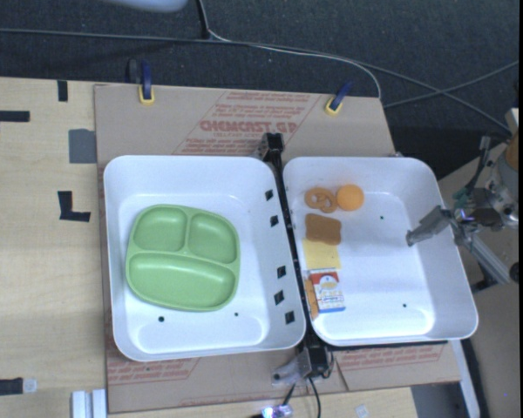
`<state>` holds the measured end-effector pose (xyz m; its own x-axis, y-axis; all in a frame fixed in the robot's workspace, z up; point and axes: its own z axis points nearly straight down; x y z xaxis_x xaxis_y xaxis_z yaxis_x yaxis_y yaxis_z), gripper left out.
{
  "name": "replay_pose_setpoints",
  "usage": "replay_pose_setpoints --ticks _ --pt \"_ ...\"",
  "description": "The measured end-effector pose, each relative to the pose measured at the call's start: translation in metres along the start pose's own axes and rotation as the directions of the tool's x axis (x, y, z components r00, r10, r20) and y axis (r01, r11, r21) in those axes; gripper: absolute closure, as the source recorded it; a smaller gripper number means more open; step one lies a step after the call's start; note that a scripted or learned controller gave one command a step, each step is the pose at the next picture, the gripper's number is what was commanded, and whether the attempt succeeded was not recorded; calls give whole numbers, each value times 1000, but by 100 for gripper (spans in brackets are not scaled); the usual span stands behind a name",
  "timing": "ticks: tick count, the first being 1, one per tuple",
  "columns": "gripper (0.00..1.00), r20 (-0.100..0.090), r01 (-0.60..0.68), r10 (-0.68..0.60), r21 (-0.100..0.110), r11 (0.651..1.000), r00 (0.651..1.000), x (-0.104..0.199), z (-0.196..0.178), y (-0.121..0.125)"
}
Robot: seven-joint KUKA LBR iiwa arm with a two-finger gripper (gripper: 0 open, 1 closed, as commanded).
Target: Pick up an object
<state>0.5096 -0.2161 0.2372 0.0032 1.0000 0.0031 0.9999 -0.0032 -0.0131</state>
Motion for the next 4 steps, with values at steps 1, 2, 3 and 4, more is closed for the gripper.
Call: replay_pose_setpoints --ticks 1,2,3,4 --pt "0 3 4 -4 -12 1000 1000 0 -6 3" --pt "0 3 5 -4 -11 1000 1000 3 35 2" --pt "0 3 3 -3 -7 1000 1000 -1 80 3" --pt "0 2 4 -4 -7 1000 1000 1 143 7"
